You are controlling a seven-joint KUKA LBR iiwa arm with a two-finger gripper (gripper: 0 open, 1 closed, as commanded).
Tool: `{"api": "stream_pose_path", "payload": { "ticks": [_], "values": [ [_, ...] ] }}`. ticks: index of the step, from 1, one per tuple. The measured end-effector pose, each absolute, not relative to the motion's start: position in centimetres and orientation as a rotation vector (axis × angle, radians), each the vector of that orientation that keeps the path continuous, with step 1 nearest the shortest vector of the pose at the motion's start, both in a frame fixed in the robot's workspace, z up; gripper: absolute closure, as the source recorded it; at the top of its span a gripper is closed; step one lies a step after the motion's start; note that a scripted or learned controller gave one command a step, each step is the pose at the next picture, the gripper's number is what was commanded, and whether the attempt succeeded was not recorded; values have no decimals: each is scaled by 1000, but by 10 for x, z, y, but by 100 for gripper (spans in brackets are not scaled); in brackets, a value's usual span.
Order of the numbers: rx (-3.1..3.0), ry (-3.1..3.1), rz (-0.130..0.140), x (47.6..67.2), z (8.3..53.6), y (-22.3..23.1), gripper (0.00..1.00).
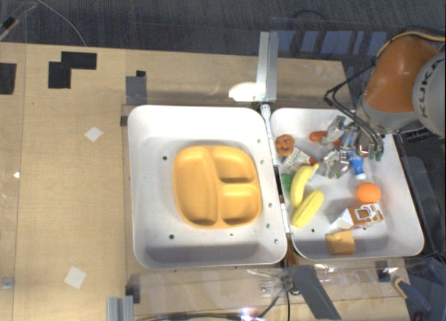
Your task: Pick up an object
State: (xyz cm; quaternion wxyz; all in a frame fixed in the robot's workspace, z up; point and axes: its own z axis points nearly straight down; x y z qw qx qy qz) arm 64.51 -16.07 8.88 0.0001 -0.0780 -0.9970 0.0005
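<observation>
The right bin (412, 237) holds several small objects. My gripper (336, 162) hangs low over its upper middle, just right of a yellow banana (301, 182). A second banana (308, 207) lies below the first. A blue item (358, 168) sits close to the gripper's right side, and a small red piece (318, 136) lies above and to its left. A brown ring-shaped toy (284, 145) rests near the bin's left wall. An orange ball (368, 193), a white and orange carton (367, 214) and a tan block (340, 243) lie toward the front.
The left bin (150, 173) carries a yellow divided tray (216, 184) in its middle. A metal post (266, 69) stands behind the seam between the bins. The arm's orange band (394, 79) looms over the right bin's far right corner.
</observation>
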Motion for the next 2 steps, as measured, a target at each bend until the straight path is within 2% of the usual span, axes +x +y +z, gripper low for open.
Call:
{"api": "stream_pose_path", "payload": {
  "ticks": [1, 2],
  "values": [
    [-651, -3085, 0, 622, 88, -205, 0],
    [-589, -3098, 0, 588, 89, -205, 0]
  ]
}}
